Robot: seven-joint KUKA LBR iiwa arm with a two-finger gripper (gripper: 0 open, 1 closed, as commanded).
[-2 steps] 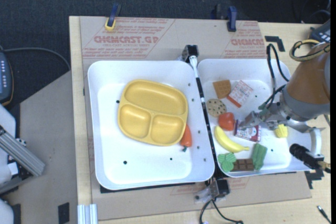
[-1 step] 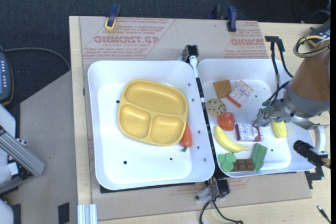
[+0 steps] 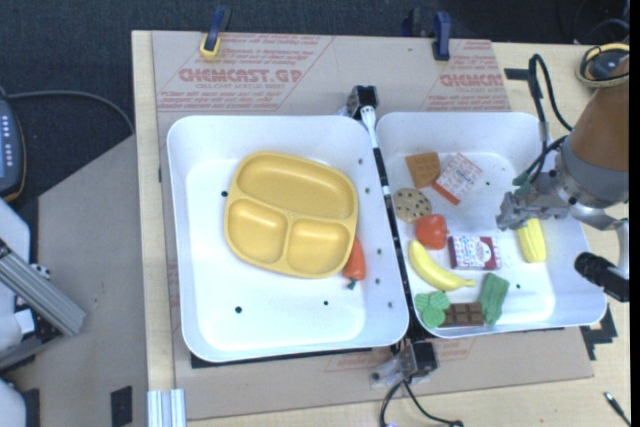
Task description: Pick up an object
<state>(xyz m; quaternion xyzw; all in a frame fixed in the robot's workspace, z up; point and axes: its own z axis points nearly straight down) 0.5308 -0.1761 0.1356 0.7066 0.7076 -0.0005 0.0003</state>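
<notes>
A: Dark carpet surrounds the table (image 3: 300, 65), whose protective sheet carries two white bins. Landmark for all positions: the divider where the two bins meet.

B: Contents left of the divider?

A: The left bin (image 3: 200, 315) holds a yellow compartment plate (image 3: 290, 215). An orange carrot (image 3: 356, 260) lies at the plate's right edge, just short of the divider.

B: And right of it?

A: The right bin (image 3: 440, 127) holds a cookie (image 3: 411, 204) and a red tomato (image 3: 432, 231) nearest the divider, with a banana (image 3: 438, 269) below them. Further from the divider: a cracker (image 3: 423, 168), a snack packet (image 3: 459, 176), a small carton (image 3: 472, 252), green pieces and a chocolate bar (image 3: 464, 315) toward the bin's front. Furthest from the divider lies a yellow corn cob (image 3: 532, 240).

B: Candidate object?

A: The corn cob. It appears to be a light, rigid plastic toy with a smooth, probably slippery surface. Recommended grip: across its short axis, at mid-length, so it cannot pivot or squirt out.

B: Relation to the jaws?

A: The gripper (image 3: 520, 211) sits just above the cob's upper end, on the far side of the bin from the divider. Contact cannot be confirmed. Whether the jaws stand wide or narrow cannot be determined; nothing is visibly held between them.
</notes>
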